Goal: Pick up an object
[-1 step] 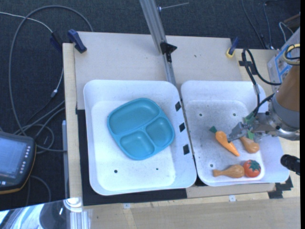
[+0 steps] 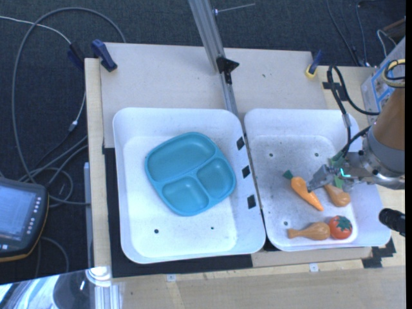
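Observation:
The right bin (image 2: 283, 127) holds an orange toy carrot (image 2: 305, 192) with a green top. Next to it lie a tan, potato-like piece (image 2: 339, 196), a tan drumstick (image 2: 309, 232) and a red tomato (image 2: 342, 228). My gripper (image 2: 325, 180) reaches in from the right and hangs low over the bin. It sits right at the carrot's upper right end and just above the tan piece. I see nothing lifted off the bin floor.
The left bin (image 2: 129, 172) carries a blue three-compartment plate (image 2: 190, 172). A grey metal post (image 2: 206, 24) slants up from the divider between the bins. Blue clamps (image 2: 103, 55) and cables lie around the bench edges.

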